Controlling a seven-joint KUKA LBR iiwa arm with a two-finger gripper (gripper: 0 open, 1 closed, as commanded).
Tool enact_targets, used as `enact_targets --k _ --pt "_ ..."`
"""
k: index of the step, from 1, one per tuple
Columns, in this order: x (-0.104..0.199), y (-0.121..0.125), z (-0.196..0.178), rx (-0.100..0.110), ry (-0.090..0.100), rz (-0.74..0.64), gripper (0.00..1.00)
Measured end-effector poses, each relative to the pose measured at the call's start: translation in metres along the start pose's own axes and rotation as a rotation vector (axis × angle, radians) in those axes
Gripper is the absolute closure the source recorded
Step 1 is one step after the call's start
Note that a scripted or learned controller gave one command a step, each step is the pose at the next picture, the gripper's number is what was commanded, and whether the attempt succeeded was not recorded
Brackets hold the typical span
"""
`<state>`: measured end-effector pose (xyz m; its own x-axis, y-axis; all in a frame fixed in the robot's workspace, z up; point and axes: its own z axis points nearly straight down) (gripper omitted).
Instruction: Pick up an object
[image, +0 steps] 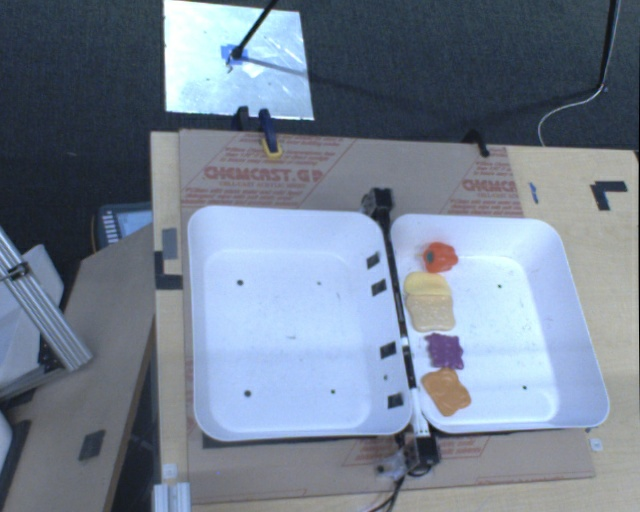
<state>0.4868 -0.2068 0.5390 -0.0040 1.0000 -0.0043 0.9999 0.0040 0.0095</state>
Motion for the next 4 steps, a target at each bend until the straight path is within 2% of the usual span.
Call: enact_targets --k 1,2,3,4 --pt "0.074 0.002 0.123 0.017 0.008 -0.007 1.00" --pt "0.029 0.000 -0.004 -0.008 -0.003 0.006 1.00" --pt "0.091 0.001 0.158 0.021 0.008 -0.005 1.00" --pt "0.058 0.000 -0.006 -0.012 -0.002 0.003 1.00"
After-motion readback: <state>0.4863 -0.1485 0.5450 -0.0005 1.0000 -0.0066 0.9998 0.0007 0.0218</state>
